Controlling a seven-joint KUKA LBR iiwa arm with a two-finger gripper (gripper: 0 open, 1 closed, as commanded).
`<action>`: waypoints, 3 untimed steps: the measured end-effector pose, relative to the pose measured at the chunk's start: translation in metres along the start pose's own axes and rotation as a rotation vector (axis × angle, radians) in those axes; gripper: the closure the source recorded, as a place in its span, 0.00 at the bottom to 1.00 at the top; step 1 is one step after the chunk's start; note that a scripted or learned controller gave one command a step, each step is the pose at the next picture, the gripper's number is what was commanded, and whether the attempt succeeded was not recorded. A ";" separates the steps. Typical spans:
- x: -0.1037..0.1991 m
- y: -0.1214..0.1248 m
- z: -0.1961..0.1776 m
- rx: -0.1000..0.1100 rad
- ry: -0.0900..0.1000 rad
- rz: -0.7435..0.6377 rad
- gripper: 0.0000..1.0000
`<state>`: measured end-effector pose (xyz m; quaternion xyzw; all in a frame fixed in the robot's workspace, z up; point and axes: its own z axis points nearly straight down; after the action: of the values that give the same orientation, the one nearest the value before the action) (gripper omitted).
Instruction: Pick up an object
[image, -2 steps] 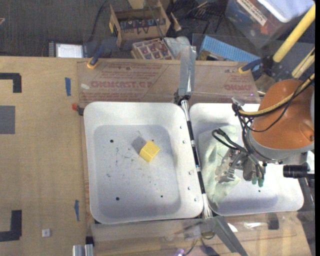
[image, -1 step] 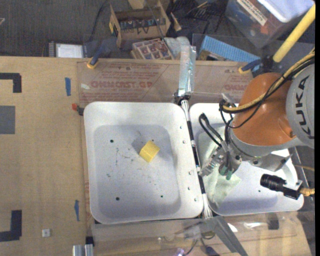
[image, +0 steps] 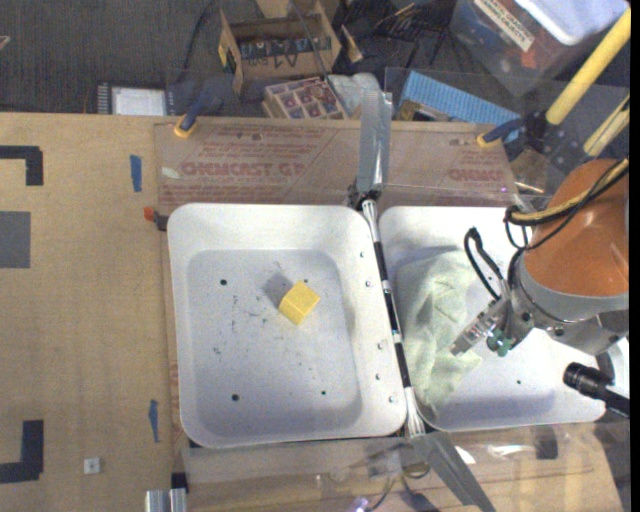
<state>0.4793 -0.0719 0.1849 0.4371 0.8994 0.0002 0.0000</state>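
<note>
Over the right bin (image: 560, 405) my hand (image: 478, 335) hangs above a pale cloth (image: 435, 320); whether it's apart or together I cannot tell. Cloth looks soft, light: pinch a raised fold. Left, a block (image: 299, 302) looks stiff, light.

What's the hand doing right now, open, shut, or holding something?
Hand: cannot be told from this view; it sits over the pale cloth in the right bin.
</note>
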 end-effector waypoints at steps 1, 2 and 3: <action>-0.048 -0.021 -0.090 -0.003 -0.007 -0.294 1.00; -0.094 -0.074 -0.030 -0.001 -0.003 -0.757 1.00; -0.089 -0.017 -0.018 -0.002 -0.007 -0.684 1.00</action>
<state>0.5211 -0.1527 0.2033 0.1103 0.9939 -0.0002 0.0035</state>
